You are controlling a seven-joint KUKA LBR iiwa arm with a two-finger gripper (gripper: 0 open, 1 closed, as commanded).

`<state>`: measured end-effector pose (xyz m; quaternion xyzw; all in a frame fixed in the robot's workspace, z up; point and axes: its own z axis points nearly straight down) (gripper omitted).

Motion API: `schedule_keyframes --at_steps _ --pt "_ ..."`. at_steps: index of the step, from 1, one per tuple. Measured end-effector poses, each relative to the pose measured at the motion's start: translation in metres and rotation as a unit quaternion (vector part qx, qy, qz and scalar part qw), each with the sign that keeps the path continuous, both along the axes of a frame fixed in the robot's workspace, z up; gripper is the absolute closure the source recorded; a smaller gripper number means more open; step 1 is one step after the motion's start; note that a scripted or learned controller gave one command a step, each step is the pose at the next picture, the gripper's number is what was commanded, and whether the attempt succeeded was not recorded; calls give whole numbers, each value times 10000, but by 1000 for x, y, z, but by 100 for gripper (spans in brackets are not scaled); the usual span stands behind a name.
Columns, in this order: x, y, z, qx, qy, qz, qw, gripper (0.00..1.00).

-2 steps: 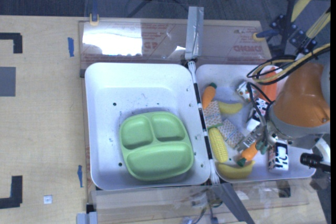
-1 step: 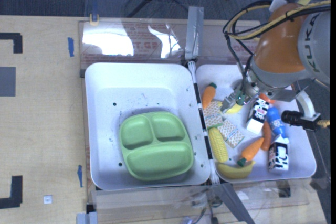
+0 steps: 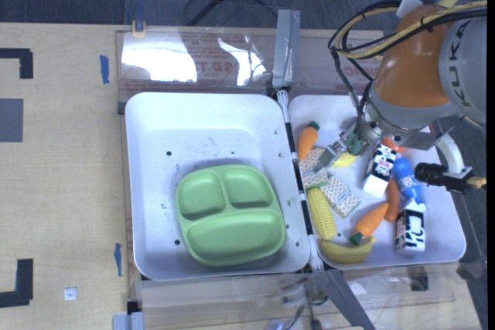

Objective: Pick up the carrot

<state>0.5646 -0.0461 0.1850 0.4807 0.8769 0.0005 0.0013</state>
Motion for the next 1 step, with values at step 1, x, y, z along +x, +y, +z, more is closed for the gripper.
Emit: schedule_keyframes --at_steps 1 --pt "56 -56 -48 -6 -8 -64 10000 0"
